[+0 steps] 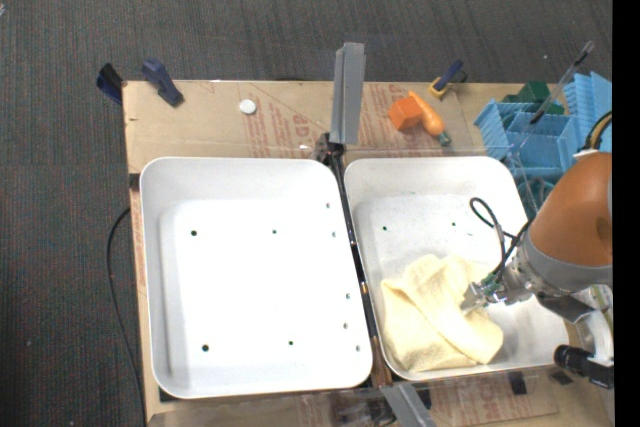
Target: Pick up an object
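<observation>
Grey arm (560, 265) — orange band, black cable

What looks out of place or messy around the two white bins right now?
The pale yellow cloth lies crumpled and folded over itself in the right bin, with the gripper down at its edge. Behind the bins, an orange tool and a small white cap sit loose on the cardboard.

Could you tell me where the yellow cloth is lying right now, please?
The cloth lies crumpled in the right bin, in its near half, with the pincer at its right edge.
</observation>
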Robot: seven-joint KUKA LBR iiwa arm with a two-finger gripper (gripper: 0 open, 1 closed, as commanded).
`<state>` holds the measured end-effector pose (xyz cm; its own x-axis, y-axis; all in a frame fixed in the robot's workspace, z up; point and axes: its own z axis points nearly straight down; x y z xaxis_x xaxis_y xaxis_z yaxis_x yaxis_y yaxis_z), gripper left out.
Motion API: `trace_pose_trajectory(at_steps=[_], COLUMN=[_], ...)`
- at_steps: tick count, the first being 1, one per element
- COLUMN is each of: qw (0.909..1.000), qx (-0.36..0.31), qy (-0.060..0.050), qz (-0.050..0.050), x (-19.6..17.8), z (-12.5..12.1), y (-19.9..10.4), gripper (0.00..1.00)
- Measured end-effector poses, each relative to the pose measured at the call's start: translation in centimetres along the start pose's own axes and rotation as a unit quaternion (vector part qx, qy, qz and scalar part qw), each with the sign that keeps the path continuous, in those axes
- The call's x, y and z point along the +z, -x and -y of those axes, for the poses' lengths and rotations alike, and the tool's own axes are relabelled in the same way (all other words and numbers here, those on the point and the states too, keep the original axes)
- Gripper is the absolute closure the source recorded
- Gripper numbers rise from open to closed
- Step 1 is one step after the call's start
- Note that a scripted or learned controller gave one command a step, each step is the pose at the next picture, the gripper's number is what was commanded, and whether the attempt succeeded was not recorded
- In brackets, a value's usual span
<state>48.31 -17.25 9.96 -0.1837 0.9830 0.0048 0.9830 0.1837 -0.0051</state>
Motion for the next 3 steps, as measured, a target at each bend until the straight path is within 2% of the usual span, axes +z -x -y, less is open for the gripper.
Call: trace_pose_trajectory(at_steps=[1,2,3], qw=[0.9964,0.9873,0.9968], qx=[-0.084,-0.159,-0.080], qy=[0.001,0.001,0.001], qz=[0.001,0.002,0.001], x=[-1.7,-10.9,-11.2], z=[0.4,-4.7,-4.1], y=[3.6,3.9,4.8], gripper=[0.00,0.00,0.00])
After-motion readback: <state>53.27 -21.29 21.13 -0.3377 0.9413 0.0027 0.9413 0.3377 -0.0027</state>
